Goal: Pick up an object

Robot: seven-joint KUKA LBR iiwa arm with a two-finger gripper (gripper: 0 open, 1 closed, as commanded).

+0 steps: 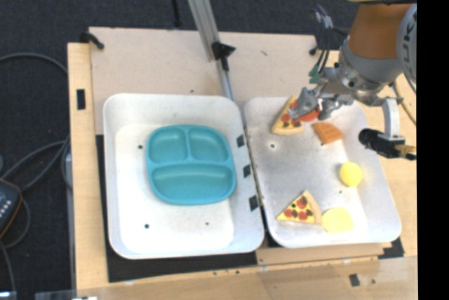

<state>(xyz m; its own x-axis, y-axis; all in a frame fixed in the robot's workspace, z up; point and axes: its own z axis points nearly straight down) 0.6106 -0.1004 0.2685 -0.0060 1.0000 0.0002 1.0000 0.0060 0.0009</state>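
A pizza slice [286, 120] lies at the far left corner of the right bin [295, 172], and the gripper [309, 109] is right over its near edge; whether the fingers are apart or have hold of it I cannot tell. Just beside it sits an orange block [327, 132]. Nearer the front lie a yellow ball [351, 174], a second pizza slice [300, 209] and a yellow disc [338, 220]. The left bin [126, 221] holds a teal divided plate [190, 165]
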